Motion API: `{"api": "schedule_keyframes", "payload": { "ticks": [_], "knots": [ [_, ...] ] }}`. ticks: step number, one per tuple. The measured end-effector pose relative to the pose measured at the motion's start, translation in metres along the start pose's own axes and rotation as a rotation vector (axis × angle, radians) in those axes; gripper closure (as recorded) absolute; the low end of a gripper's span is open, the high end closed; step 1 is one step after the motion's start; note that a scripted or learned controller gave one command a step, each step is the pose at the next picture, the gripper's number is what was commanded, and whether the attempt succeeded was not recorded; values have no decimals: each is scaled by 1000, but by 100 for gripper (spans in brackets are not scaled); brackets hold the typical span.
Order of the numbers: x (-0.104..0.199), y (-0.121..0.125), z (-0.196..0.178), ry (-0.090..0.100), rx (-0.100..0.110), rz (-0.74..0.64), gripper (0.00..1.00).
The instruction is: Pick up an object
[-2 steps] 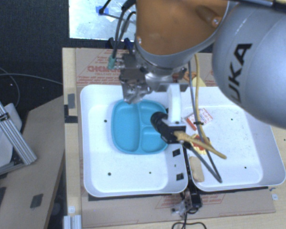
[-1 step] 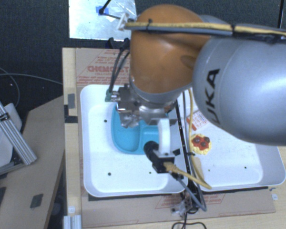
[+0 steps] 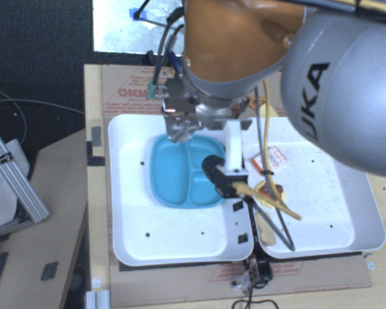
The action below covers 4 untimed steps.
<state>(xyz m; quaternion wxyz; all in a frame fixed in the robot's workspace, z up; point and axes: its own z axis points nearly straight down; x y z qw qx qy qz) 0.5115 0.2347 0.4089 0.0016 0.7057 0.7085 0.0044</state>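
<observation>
Currently listed: one blue tray, with the gripper hanging over its upper edge

**Item.** Sky-blue moulded plastic tray with rounded corners and raised dividers. It is lying flat on the floor of the shallow white left-hand bin, just left of the frame's centre. One long compartment is running down its left side. Smaller ones are sitting at its right, partly hidden by robot hardware. The surface is looking smooth and slightly glossy, and no contents are showing in the visible compartments.

**Handling (judged).** The tray is probably weighing little and keeping its shape, with some flex at the thin rim, and it is not looking fragile. The slick plastic is likely offering poor friction, and the flat base is giving nothing to pinch. The better hold is the rim or a raised divider, pinched across the thickness of the wall. Taken at one edge, the tray is likely to hang tilted.

**Tool.** The metal gripper is hanging at the tray's upper-left edge, under the grey arm with the orange band. Whether it is touching the rim or sitting just above it cannot be told. Nor can it be told whether it is released or clenched.

**Nearby.** A small white-and-red packet is lying in the shallow white right-hand bin, near that bin's upper-left corner.
</observation>
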Motion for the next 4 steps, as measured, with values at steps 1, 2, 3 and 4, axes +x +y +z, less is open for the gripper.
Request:
{"api": "schedule_keyframes", "payload": {
  "ticks": [1, 2, 3, 4],
  "knots": [
    [-39, -27, 39, -5, 12, 6, 100],
    [-89, -20, -122, 3, -13, 7, 100],
    [-56, -18, 17, -7, 19, -1, 100],
    [-118, -27, 101, -8, 16, 10, 100]
  ]
}}
